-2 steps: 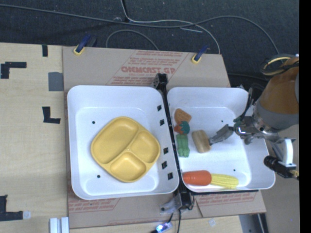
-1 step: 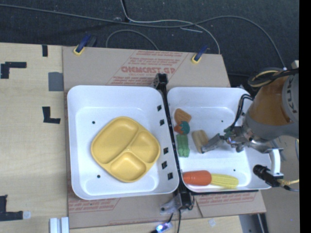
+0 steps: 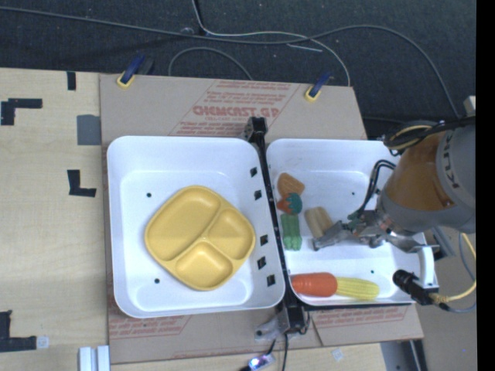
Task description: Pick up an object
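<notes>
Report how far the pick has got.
Done: the gripper is down in the right bin, beside the tan block. In hand: nothing visibly between its fingers. Left: grasping and lifting an object; carrot, corn and green piece lie untouched.

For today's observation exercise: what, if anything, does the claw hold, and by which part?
Nothing is visibly held. The claw sits low in the right bin, just beside the tan block.
</notes>
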`<act>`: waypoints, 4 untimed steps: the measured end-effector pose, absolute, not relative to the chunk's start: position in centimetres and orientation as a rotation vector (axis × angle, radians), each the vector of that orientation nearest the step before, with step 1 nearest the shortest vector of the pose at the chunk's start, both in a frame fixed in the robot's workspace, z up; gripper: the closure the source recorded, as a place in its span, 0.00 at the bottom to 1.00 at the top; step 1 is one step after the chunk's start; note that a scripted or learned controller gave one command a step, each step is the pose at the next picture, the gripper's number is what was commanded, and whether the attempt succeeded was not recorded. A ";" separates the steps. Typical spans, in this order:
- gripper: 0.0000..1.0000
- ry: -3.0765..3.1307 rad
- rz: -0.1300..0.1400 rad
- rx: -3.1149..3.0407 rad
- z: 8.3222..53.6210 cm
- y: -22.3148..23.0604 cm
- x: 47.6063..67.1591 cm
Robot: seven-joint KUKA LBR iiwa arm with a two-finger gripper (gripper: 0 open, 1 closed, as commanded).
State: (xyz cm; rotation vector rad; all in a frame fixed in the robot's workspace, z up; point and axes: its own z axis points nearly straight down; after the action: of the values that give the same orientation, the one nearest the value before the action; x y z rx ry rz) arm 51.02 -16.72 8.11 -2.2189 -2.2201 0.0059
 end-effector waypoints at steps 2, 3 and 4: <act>1.00 -2.221 0.002 -2.219 12.9 -17.0 51.4; 1.00 -2.222 0.002 -2.220 18.2 -17.6 50.7; 1.00 -2.222 0.002 -2.222 23.0 -18.6 50.5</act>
State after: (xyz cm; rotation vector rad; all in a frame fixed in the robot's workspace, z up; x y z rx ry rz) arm 50.48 -18.60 22.99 -2.2216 -2.2220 0.0020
